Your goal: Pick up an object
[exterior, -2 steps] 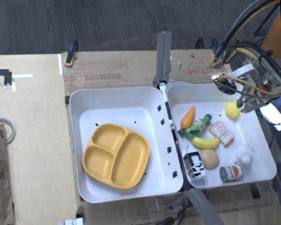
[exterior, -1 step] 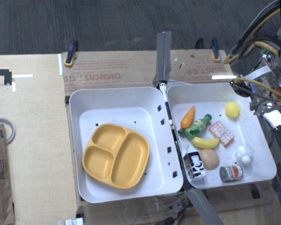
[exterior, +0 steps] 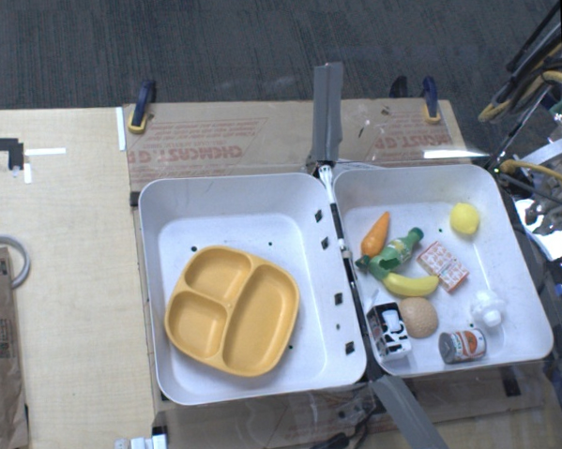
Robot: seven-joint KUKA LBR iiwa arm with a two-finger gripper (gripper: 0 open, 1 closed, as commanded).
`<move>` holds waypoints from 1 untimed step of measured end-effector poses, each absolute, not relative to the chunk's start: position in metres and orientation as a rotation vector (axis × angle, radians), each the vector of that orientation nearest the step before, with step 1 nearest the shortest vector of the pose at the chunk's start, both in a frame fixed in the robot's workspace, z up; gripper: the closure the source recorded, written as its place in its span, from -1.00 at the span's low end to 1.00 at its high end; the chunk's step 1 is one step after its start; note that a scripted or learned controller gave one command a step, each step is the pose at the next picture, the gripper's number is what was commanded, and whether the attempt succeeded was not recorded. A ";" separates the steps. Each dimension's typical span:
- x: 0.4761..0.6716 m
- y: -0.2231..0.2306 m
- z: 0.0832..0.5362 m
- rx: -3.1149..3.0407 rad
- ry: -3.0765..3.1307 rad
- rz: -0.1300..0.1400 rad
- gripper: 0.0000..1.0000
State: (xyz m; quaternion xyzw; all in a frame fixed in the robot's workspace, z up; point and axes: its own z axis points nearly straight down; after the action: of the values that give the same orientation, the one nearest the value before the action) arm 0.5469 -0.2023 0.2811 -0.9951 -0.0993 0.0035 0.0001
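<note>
Left bin [exterior: 161,272]: shallow and white, on the view's left side of the pair.
Plate [exterior: 231,311]: yellow, with three compartments, lying flat in the left bin towards its near side.
Right bin [exterior: 508,254]: touches the left bin along the middle seam and holds all the small things – the candidates for picking.
Carrot [exterior: 376,233]: orange, tilted, near the seam in the far part of the right bin.
Bottle [exterior: 402,248]: green, lying on its side just beside the carrot.
Banana [exterior: 411,283]: yellow, lying just below the bottle, its end close to the box.
Box [exterior: 443,265]: red and white, flat, mid-bin.
Lemon [exterior: 464,219]: yellow and round, apart from the rest, towards the far right.
Brown ball [exterior: 418,317]: tan and rounded, just below the banana.
Carton [exterior: 390,330]: black and white, at the near left corner of the right bin, touching the brown ball.
Can [exterior: 461,345]: on its side by the near wall, red label showing.
White lump [exterior: 486,308]: small, near the right wall, above the can; too blurred to name.
Cardboard [exterior: 220,138]: flat sheet behind both bins, held by a blue clamp [exterior: 143,104] at each far corner.
Bench [exterior: 69,305]: pale wood at the left – a brown bag [exterior: 4,346] lies at its edge.
Gripper: whether wide or narrow cannot be told here.
</note>
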 end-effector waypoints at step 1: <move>0.606 -0.169 0.247 -3.126 -0.320 0.009 1.00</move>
State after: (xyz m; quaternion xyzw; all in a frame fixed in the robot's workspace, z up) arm 0.6060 -0.1686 0.2469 -0.9948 -0.1017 0.0028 -0.0001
